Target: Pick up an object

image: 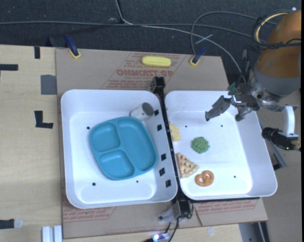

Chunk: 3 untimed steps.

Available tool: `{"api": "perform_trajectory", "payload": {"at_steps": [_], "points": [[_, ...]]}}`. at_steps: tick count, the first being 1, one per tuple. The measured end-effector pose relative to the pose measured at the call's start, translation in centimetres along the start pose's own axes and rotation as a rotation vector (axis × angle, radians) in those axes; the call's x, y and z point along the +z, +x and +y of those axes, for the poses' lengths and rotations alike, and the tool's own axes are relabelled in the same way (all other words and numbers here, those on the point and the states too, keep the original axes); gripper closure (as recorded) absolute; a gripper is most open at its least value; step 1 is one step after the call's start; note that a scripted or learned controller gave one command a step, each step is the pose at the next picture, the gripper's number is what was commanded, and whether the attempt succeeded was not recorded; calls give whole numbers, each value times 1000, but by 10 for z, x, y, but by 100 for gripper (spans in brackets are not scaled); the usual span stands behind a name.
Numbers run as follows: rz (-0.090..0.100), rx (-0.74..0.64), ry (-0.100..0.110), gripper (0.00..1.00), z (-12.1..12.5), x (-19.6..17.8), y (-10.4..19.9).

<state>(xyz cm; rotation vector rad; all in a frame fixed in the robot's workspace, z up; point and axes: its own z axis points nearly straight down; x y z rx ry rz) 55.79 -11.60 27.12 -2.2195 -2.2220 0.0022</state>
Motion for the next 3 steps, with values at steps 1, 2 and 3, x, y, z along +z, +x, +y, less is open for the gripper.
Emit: {"api": "perform_trajectory", "payload": {"at_steps": [1, 2, 3], "points": [[0, 1, 5, 0, -4, 48, -8], [1, 1, 6, 0, -6, 112, -13], [1, 0, 6, 0, -9, 175, -6]]}}
